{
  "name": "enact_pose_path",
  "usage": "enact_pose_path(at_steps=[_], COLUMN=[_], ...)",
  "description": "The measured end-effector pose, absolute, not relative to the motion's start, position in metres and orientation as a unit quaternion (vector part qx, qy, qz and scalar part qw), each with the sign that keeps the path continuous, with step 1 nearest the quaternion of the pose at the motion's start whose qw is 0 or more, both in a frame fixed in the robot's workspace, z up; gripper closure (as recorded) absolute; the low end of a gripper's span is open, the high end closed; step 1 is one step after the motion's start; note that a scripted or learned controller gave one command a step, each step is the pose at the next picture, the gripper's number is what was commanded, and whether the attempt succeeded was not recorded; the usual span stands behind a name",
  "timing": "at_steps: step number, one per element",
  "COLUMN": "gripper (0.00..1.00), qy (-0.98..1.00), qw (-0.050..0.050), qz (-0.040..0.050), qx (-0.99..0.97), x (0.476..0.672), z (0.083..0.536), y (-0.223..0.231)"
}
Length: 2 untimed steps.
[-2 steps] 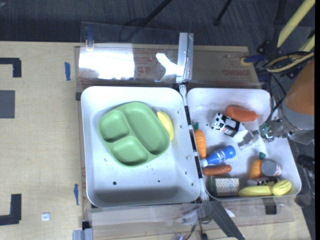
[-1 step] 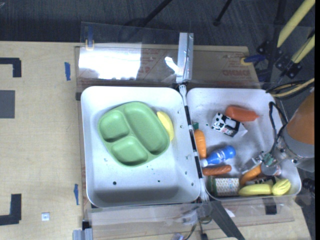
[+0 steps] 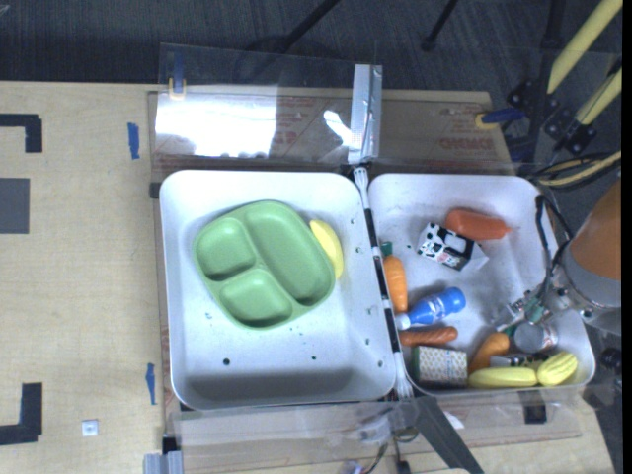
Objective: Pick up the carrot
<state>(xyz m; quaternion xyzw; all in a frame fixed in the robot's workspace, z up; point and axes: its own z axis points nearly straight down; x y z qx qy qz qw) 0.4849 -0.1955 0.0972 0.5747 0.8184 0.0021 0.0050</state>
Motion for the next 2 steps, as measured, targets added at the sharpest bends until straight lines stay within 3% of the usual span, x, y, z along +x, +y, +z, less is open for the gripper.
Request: enact_pose_path(at_steps=[1, 2], gripper=[1.00, 1.00], qy=[0.762, 0.624], qw=[0.005, 0.000], qz=[0.0005, -0.0007], qx=[0.647, 0.781], x=[0.506, 0.526], z=[0.088, 0.139], y=[-0.152, -0.128])
